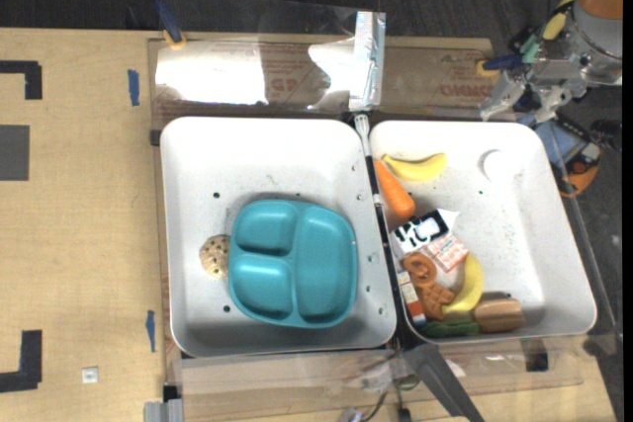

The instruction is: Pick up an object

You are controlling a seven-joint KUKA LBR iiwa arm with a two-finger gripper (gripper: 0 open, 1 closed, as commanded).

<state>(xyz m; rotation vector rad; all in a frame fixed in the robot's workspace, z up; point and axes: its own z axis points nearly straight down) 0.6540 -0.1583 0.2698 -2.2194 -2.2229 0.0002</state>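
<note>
While the gripper hangs outside the right bin, past its far right corner, the pile of toy food lies down and to the left of it, along the bin's left wall. Whether it is wide or narrow I cannot tell. Nearest is the banana, its long axis across the bin; a carrot lies just below.
</note>
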